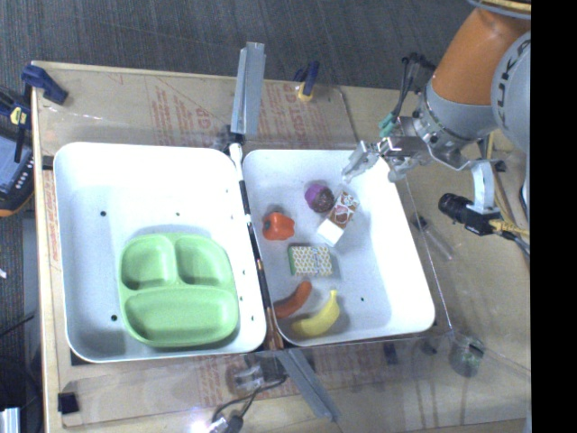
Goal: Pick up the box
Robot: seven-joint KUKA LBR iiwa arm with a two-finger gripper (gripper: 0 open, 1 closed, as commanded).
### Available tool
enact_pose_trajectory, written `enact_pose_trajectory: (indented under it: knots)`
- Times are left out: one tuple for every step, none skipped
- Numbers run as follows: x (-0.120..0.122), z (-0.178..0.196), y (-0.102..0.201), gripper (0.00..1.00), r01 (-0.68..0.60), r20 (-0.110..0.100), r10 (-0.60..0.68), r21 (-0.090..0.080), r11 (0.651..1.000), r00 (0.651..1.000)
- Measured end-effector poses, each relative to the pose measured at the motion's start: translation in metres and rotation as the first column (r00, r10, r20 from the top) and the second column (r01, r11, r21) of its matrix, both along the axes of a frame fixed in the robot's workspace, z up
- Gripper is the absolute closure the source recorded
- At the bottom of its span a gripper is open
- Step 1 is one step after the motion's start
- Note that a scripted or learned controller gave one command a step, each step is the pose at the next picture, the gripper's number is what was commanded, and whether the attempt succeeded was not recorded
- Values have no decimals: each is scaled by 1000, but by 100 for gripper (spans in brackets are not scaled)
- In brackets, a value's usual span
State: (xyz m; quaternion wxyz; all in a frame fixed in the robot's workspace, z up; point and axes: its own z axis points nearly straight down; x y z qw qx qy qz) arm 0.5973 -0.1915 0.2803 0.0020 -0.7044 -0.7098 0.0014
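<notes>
The box [339,215] is a small red-brown and white carton that lies tilted in the right bin [404,269], just below a purple round fruit [319,196]. My gripper [362,161] hangs over the bin's far edge, up and to the right of the box and apart from it. It stands open with nothing between its fingers.
The right bin also holds a red pepper [278,226], a green patterned block [310,260], a sausage [292,299] and a banana [321,317]. A green divided tray [178,290] lies in the left bin [90,197]. A metal bar [247,88] stands behind the bins.
</notes>
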Motion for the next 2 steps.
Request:
enact_pose_trajectory:
  knots:
    - [-28, -25, 23, 0, -16, -1, 16, -2, 1000, 1000]
    - [-80, -183, 26, 0, -86, -2, 86, 1, 996, 996]
